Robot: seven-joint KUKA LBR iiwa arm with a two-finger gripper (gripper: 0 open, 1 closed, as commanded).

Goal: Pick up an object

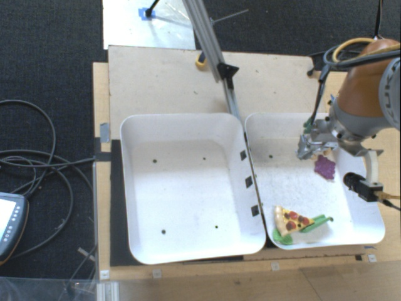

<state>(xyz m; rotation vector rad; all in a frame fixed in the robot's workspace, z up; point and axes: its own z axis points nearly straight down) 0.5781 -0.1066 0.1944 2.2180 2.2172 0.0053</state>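
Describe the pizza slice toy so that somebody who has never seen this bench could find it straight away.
Look at the right bin of the two white bins. The pizza slice lies in its near left corner, close to the divider, with a green piece against it. It is the yellow wedge with red spots, unlike the purple object farther back near the gripper.

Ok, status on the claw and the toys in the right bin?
Claw low in right bin, grip unclear. Purple toy just beside it, on the floor. Pizza slice and green piece at near edge, apart.
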